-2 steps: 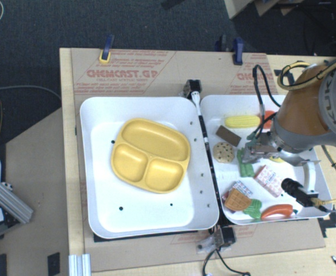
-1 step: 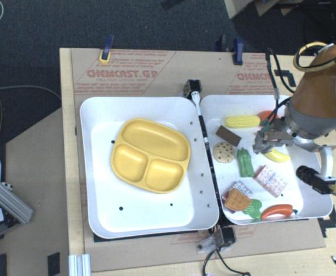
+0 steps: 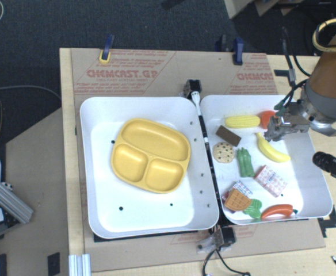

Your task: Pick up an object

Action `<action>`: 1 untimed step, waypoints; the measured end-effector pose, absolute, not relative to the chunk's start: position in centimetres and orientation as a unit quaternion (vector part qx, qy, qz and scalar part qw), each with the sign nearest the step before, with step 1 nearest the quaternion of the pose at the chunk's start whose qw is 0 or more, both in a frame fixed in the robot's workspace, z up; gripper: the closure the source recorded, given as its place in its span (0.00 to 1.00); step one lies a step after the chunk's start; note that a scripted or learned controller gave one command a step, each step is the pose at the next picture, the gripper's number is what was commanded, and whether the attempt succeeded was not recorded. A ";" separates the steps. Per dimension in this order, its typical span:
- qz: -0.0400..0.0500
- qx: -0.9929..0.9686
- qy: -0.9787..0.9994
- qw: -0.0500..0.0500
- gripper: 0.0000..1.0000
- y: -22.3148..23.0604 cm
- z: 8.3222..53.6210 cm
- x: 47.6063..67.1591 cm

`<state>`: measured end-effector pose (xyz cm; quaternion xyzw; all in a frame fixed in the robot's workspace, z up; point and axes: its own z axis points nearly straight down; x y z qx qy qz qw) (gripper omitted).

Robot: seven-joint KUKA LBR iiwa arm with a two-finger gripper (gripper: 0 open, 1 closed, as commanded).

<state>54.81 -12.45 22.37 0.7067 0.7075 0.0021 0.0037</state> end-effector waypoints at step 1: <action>0.001 0.707 0.707 0.001 1.00 -12.4 22.5 54.9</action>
